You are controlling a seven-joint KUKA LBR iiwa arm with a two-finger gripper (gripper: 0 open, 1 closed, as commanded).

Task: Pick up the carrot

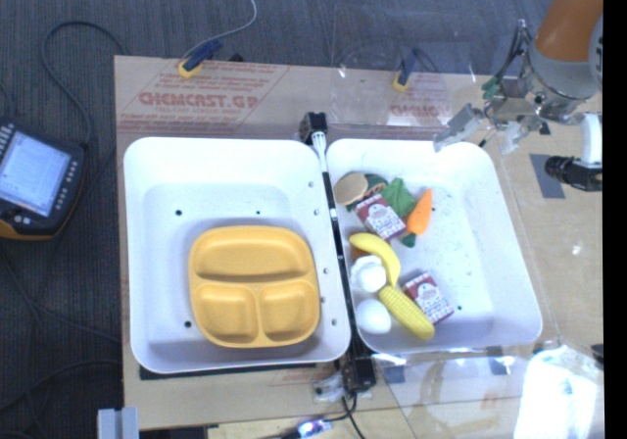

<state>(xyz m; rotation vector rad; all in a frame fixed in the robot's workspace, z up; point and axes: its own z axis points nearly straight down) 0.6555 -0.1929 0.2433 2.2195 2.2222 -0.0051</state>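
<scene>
Grey arm — orange band above the wrist — metallic pincer.

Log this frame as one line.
task: pick up carrot | hand: above right bin's far edge, holding nothing | carrot: in right bin, beside green leafy toy | status: not grasped

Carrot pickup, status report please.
Gripper above right bin's far edge, holding nothing. Carrot lies in bin beside green leafy piece and carton.

Even bright light, soft shadows
</scene>
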